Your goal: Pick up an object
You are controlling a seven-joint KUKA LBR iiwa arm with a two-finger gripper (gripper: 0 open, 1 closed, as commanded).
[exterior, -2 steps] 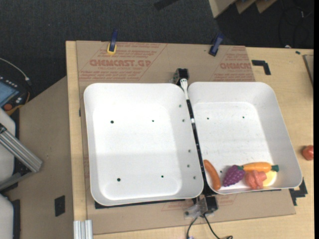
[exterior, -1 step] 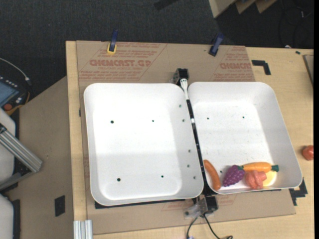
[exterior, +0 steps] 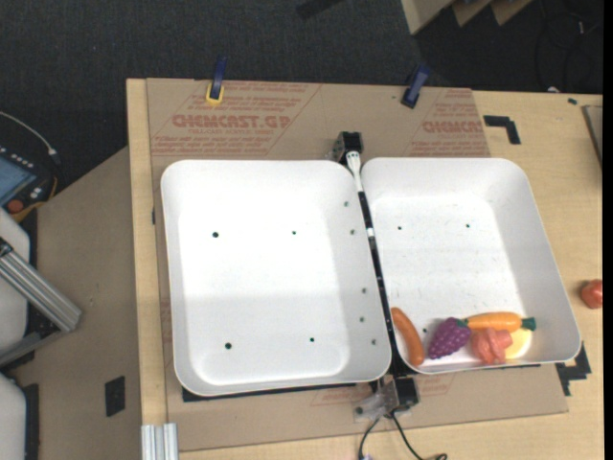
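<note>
- A small orange-red thing (exterior: 592, 294) sits right of the right bin (exterior: 450, 199), too blurred to identify.
- I can't tell the gripper's state from here.
- Toy food huddles along the right bin's near wall: sausage (exterior: 407, 335), purple grapes (exterior: 447, 337), carrot (exterior: 496, 321), a reddish piece (exterior: 488, 346).
- The left bin (exterior: 259, 190) adjoins it.

I see a sausage (exterior: 406, 336), grapes (exterior: 448, 337) and a carrot (exterior: 498, 321) side by side along the right bin's (exterior: 450, 209) near wall; the left bin (exterior: 259, 276) adjoins it.
</note>
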